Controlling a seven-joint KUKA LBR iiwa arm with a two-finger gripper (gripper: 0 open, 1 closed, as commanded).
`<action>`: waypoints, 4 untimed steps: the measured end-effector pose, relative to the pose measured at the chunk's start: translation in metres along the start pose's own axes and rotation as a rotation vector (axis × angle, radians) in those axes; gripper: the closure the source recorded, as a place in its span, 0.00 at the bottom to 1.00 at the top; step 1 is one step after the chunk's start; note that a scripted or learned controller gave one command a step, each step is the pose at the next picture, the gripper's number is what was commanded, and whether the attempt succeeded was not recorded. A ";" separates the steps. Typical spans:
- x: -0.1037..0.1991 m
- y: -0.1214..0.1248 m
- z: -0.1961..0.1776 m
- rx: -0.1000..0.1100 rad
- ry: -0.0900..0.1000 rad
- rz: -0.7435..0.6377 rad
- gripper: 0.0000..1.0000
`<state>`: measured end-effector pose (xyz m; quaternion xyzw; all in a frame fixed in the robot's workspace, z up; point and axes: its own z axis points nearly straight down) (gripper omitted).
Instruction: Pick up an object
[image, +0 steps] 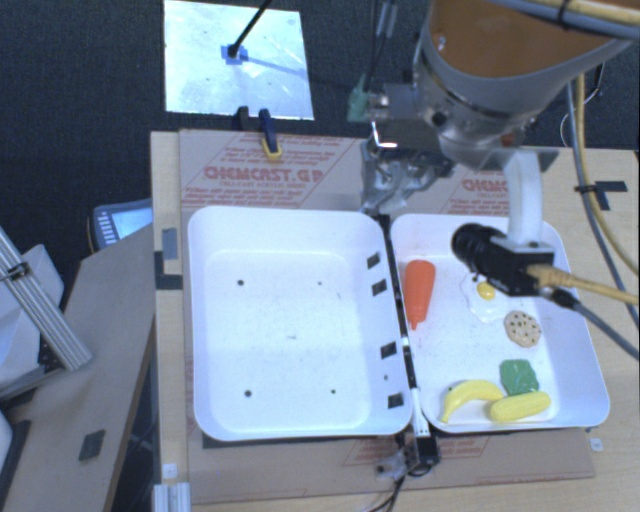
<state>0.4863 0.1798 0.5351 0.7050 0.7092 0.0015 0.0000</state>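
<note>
1. Tool (392, 190) hangs over the far rim where the two bins meet, under the grey wrist; finger state can't be told, it's a dark blur against the cardboard.
2. Nothing seen in the tool's grip. Pickable things all lie in the right bin (580, 400): carrot (418, 290) near the divider, fried egg (484, 295), cookie (521, 327), green piece (518, 375), banana (468, 396), yellow piece (520, 405).
3. Risk: tool sits at the bin edge, so a straight drop prob hits the rim or divider clips, not an obj.
4. Risk: black camera unit (497, 258) on the arm overhangs the egg; may hide or bump it.
5. Risk: banana, green piece & yellow piece are bunched, touching or nearly; a grab there could shove neighbours or slip.
6. Left bin (230, 300) offers no target.
7. Writing: cardboard (262, 168) on the tabletop reads approx "CHEMCAST", red print; smaller lines unreadable.
</note>
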 end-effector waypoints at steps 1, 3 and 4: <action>-0.001 0.001 -0.012 -0.003 0.001 -0.001 1.00; 0.021 0.000 0.000 0.000 -0.001 0.001 1.00; -0.004 0.016 0.016 0.002 -0.003 0.007 1.00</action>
